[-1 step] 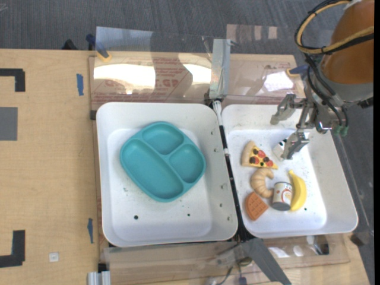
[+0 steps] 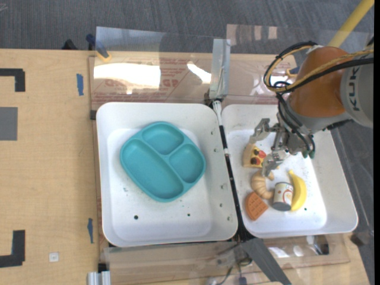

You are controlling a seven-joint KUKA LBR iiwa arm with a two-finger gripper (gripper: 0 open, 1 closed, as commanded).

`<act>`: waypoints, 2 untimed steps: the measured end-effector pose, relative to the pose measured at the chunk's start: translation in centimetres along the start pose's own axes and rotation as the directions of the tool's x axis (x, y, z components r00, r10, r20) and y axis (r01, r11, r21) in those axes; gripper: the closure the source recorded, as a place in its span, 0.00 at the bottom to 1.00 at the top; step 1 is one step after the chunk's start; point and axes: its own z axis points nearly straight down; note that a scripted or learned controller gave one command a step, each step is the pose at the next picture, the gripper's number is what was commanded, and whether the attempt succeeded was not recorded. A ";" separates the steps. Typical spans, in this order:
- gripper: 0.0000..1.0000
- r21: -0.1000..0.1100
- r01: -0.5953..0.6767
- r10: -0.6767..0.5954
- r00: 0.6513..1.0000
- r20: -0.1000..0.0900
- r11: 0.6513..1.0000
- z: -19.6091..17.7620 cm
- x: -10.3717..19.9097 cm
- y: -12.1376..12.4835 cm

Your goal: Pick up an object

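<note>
Two white bins side by side on desk point(image 2: 41, 159). Left bin point(image 2: 113, 218): teal divided plate point(image 2: 163, 160) lying about centre, nothing else of note. Right bin point(image 2: 338, 206): small cluster near its left wall, i.e. pizza-slice toy point(image 2: 254, 155), croissant point(image 2: 260, 184) just below it, orange cracker point(image 2: 256, 206) toward front-left corner, small can point(image 2: 282, 195) and banana point(image 2: 298, 190) touching or nearly so, mid-bin.

Arm in from right, wrist over right bin's rear half. Tool point(image 2: 274, 159) low, w/ tips just right of pizza slice and just above croissant. Finger spacing: can't tell, metal parts overlap from this angle. Nothing seen betw. tips, so no hold yet.

Step in hand, prob.: settling on a target and descending. To do well:
- pick one item, not the gap betw. two; the croissant is closest
- centre tips either side of it before dropping
- approach straight down, avoid nudging pizza slice or can
- close only once at bin-floor level
- lift slow, check item comes up.
</note>
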 end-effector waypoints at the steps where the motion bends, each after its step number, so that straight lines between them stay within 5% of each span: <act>1: 0.00 -0.008 0.432 -0.432 0.902 -0.007 0.902 1.8 -0.9 0.3; 2: 1.00 -0.003 0.432 -0.432 0.902 0.003 0.902 0.4 -1.2 0.4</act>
